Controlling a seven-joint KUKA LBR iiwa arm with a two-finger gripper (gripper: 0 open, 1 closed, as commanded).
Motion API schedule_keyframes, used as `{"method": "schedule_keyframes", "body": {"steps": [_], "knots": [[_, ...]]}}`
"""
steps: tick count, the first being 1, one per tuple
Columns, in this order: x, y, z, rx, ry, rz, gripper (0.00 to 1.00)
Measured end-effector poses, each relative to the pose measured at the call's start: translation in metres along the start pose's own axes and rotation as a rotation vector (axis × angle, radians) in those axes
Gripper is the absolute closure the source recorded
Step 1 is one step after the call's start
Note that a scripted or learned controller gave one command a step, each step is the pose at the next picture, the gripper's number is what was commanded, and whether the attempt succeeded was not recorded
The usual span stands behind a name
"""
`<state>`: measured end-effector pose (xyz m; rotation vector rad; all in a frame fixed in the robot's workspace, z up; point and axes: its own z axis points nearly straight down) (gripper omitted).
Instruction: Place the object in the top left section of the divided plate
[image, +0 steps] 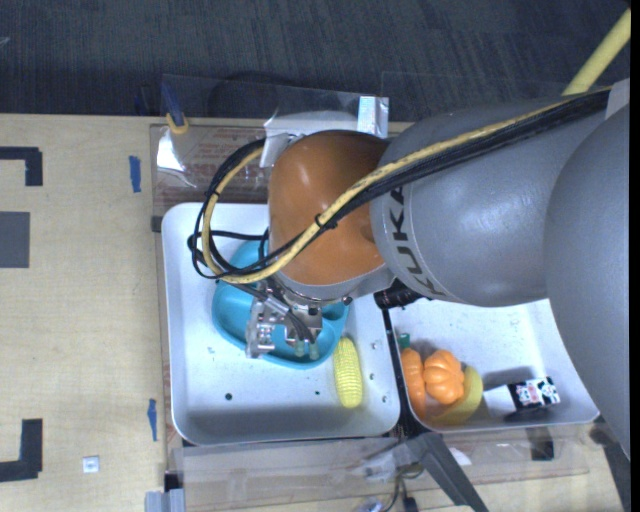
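A turquoise divided plate (232, 312) lies in the left bin (190, 380), mostly covered by my arm. My gripper (281, 335) hangs low over the plate's near right part, metal fingers pointing down toward it. Something small and green shows at the fingertips, but I cannot make out what it is or whether it is held. A yellow corn cob (348, 372) lies just off the plate's near right edge, close beside the gripper.
The right bin (520, 330) holds an orange pumpkin (441, 376) on a yellow piece, an orange carrot-like item (411, 368) and a small black-and-white object (530, 394). Black and yellow cables (215, 235) loop over the left bin's far part.
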<state>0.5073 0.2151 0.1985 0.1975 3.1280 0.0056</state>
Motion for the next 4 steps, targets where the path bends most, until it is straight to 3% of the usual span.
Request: {"method": "schedule_keyframes", "body": {"steps": [1, 2, 3, 4], "knots": [[0.029, 0.007, 0.001, 0.001, 0.006, -0.282, 1.0], [0.018, 0.009, -0.081, -0.001, -0.001, -0.342, 1.0], [0.016, 0.007, 0.059, 0.003, 0.014, -0.399, 1.0], [0.003, -0.01, 0.006, -0.001, -0.001, -0.312, 1.0]]}}
